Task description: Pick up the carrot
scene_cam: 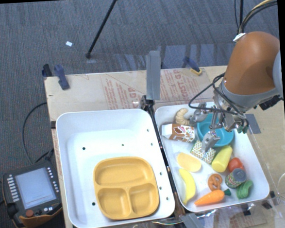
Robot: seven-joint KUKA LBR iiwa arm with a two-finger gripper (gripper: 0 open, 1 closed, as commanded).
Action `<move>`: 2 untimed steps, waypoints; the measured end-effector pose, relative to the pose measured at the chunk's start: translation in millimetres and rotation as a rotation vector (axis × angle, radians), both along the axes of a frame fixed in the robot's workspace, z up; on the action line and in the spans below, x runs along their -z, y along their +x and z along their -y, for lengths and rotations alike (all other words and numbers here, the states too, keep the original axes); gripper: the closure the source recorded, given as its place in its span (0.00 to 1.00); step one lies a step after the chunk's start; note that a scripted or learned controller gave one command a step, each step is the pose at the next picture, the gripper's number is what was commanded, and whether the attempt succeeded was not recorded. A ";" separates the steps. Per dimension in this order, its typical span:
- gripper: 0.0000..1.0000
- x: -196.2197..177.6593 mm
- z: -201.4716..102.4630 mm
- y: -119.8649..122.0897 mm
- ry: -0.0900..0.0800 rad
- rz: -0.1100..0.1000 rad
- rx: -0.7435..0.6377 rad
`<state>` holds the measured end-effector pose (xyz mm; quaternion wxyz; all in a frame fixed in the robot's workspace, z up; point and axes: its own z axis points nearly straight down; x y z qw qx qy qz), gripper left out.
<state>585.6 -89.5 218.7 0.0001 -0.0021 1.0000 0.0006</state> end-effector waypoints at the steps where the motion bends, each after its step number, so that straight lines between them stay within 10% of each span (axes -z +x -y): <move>1: 0.00 85.8 -10.3 -63.5 0.002 -0.006 -0.179; 2: 0.00 132.3 -7.9 -102.5 0.001 -0.001 -0.180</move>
